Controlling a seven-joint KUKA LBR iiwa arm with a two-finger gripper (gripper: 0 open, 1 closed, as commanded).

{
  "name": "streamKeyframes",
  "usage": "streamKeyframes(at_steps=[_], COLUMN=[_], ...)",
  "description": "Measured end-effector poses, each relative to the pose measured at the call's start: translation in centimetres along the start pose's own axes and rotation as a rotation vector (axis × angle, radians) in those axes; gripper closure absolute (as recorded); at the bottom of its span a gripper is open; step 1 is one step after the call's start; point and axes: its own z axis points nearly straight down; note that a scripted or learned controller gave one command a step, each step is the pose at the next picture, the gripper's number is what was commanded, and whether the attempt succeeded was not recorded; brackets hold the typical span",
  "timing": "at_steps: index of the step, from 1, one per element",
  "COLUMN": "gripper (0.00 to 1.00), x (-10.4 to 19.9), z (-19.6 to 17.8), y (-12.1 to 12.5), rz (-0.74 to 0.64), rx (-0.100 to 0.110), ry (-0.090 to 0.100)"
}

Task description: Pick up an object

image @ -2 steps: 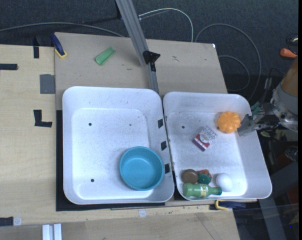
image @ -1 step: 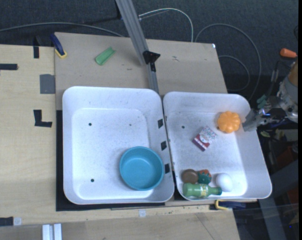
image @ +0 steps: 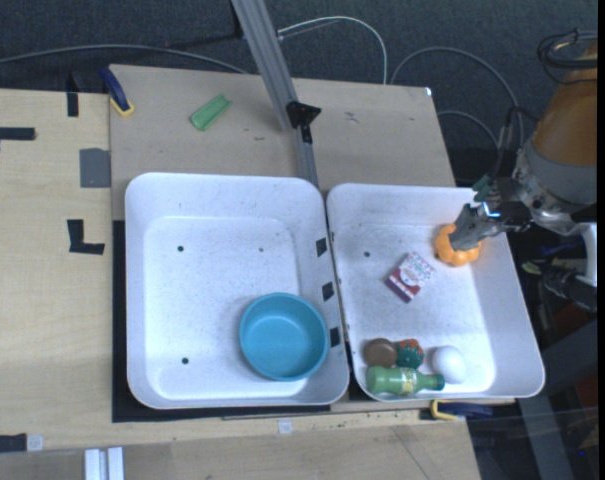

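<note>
The arm comes in from three o'clock, grey with its orange band, and the claw [image: 471, 230] sits low over the right bin [image: 502, 313], right against an orange rounded object [image: 455, 249] near that bin's one-o'clock corner. The dark fingers overlap the top of the orange thing, but I cannot tell from here whether they are spread or closed, nor whether anything is actually between them.

Just toward seven o'clock of the orange object lies a small red-and-white packet [image: 410, 275], tilted. It carries some print, too small to read. Along the bin's six-o'clock wall sits a cluster: a brown rounded piece [image: 380, 352], a small teal-and-orange item [image: 410, 352] touching it, a white egg-shaped ball [image: 449, 364], and a green bottle [image: 402, 380] lying on its side with a yellowish label whose writing I cannot make out.

The left bin [image: 162, 268] holds a blue bowl [image: 283, 335], upright, near its five-o'clock corner.

On the counter [image: 382, 138] beyond the bins, toward eleven o'clock, lies a green block [image: 209, 112], and further toward the counter's edge a blue-and-yellow clamp [image: 116, 93]. A grey metal pole [image: 267, 48] slants down to the seam between the two bins. Thin white cables [image: 382, 48] loop across the dark floor at twelve o'clock.
</note>
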Motion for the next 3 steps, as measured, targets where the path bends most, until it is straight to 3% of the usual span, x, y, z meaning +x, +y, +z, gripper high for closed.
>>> streamKeyframes(at_steps=[2, 3], gripper=[1.00, 1.00], x=[10.2, 14.9], z=[3.2, 2.9], y=[2.4, 3.6], rz=[0.000, 0.000], rx=[0.003, 0.000], ry=[0.000, 0.000])
